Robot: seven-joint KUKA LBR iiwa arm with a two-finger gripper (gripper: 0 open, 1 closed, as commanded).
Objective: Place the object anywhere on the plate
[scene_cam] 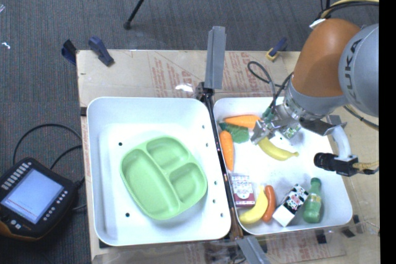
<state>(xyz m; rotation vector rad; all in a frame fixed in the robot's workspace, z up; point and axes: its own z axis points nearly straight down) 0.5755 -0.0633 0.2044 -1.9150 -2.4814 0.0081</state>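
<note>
Gripper point(267, 128) above the curved yellow plastic banana point(276, 149) in the right white bin point(339, 191).
The banana lay flat; finger state could not be told. The green sectioned plastic plate point(163, 178) sat left.

The right bin point(337, 210) is crowded: carrots point(227, 149), a banana point(277, 149), a carton point(242, 190) and a bottle point(312, 201) ring a small bare patch mid-floor. The plate point(163, 177) lies open, with bare floor around it in the left bin point(102, 133).
</note>
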